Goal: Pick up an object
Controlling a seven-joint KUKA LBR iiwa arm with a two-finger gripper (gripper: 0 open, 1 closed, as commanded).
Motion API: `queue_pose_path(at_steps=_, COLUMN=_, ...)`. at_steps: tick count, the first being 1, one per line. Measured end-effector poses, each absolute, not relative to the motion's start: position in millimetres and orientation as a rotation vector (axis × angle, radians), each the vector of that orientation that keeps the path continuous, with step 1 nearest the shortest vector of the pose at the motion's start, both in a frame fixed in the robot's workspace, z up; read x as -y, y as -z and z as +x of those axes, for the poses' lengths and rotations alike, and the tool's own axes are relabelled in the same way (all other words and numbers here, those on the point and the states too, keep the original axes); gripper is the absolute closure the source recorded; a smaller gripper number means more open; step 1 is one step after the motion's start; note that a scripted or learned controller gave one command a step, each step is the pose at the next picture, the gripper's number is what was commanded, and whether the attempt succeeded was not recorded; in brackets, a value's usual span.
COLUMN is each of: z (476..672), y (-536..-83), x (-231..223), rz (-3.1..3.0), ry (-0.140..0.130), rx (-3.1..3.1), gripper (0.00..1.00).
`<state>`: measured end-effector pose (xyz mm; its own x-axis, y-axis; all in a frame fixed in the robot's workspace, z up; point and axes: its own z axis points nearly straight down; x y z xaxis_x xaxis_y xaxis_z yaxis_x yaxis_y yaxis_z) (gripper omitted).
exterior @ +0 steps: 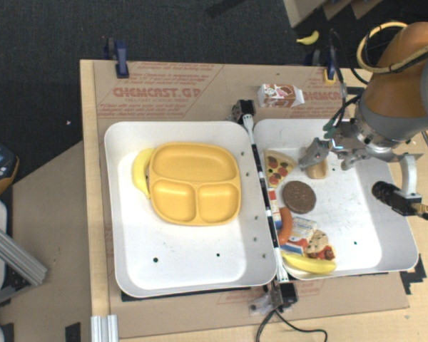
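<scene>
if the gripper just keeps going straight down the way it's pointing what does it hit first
Most likely the small tan object right under the gripper near the top of the right bin. Depth is hard to judge from this slanted view, so it may reach the bin floor beside it instead.

In the right bin, toys crowded the left wall: a pizza slice, a brown disc and a banana among them. The floor to their right lay open. A yellow divided tray blocked the left bin's upper half, leaving its lower floor free.
</scene>
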<state>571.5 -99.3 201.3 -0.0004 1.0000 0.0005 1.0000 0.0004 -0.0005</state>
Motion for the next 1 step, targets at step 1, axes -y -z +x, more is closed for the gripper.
queue_pose_path(at_steps=1, z=643.7, y=-77.7, x=156.3, rz=-2.224, ry=-0.004, rx=2.220, gripper=0.00)
